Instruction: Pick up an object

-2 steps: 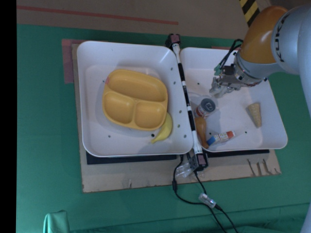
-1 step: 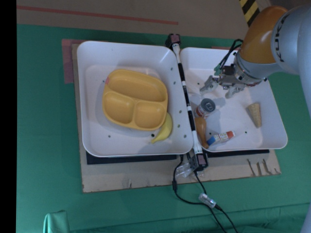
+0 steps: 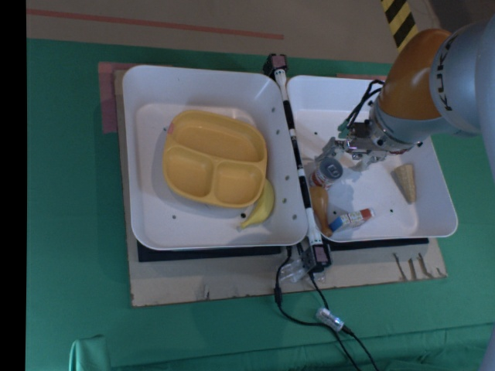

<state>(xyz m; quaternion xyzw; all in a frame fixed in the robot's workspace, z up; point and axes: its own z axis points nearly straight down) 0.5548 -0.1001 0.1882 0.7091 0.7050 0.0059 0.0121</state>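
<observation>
The gripper (image 3: 334, 163) hung low in the right bin (image 3: 433, 207), over a small bottle (image 3: 324, 173) near the divider; how its jaws stood could not be told. The bottle looked light, stiff and round, probably slippery, best taken across its body. Just beyond it lay an orange piece (image 3: 319, 203), a small tube (image 3: 352, 219) and a cone (image 3: 405, 182), with bare floor between.

Both white bins (image 3: 147, 230) looked like smooth, slightly glossy plastic. Yellow divided tray (image 3: 215, 159) in the left bin: matt moulded plastic. Banana (image 3: 261, 207) at that bin's near right corner had a dull, waxy skin. Green bench cover (image 3: 62, 207) read as matt cloth; brown sheet (image 3: 209, 284) under the bins as rough cardboard.
</observation>
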